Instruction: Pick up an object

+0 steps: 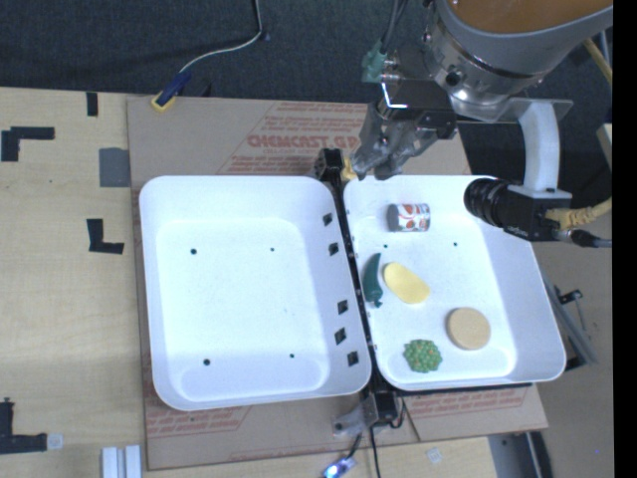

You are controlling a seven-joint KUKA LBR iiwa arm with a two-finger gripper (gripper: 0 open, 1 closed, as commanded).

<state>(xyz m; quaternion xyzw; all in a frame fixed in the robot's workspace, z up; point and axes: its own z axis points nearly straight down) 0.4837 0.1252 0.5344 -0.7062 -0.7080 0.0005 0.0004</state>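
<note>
While the gripper (376,160) hovers, fingers unreadable, above the right bin's (518,297) far-left corner, nothing is grasped; the nearest target, a small can (409,217), demands descent just beside.

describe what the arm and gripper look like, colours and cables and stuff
The arm is a rounded grey body with a broad orange band at top. Below it, the gripper is dark metal with grey fingers and a small green part on its side. Thin dark cables run along the wrist.

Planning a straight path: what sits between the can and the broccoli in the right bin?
In the camera view, the yellow piece lies between the can and the broccoli.
</note>
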